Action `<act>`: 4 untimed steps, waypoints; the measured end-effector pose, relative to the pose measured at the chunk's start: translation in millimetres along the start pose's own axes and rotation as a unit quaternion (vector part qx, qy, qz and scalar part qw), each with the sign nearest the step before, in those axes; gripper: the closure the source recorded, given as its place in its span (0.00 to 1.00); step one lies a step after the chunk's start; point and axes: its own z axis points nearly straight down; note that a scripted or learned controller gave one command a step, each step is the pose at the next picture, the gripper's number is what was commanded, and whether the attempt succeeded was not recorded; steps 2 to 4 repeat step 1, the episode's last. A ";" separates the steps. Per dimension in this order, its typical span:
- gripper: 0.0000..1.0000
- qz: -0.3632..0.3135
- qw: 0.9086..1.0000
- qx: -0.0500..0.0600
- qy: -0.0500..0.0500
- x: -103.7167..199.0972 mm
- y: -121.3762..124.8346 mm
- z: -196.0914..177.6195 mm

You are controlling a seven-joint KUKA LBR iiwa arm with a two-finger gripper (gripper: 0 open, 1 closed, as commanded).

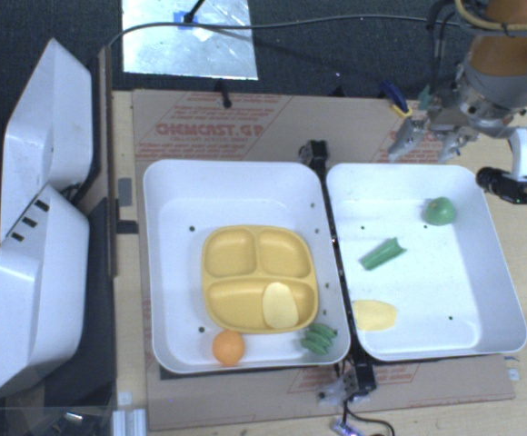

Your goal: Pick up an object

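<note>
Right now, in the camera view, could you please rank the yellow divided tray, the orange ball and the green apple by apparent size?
1. yellow divided tray, by far the largest.
2 and 3. green apple and orange ball look about alike; I would not rank them.

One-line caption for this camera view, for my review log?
Gripper, open, poised beyond right bin holding green apple, green pod.

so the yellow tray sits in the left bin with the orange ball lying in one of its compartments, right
Not quite. The yellow tray does sit in the left bin, but the orange ball lies on the bin floor just outside the tray's near edge. The camera view shows a pale yellow oval piece in a compartment instead.
</note>
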 end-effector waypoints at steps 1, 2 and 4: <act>0.00 0.000 1.000 0.000 0.000 -5.3 5.4 -6.7; 0.00 0.000 1.000 0.000 0.000 -5.3 5.4 -6.7; 0.00 0.000 1.000 0.000 0.000 -5.3 5.4 -6.7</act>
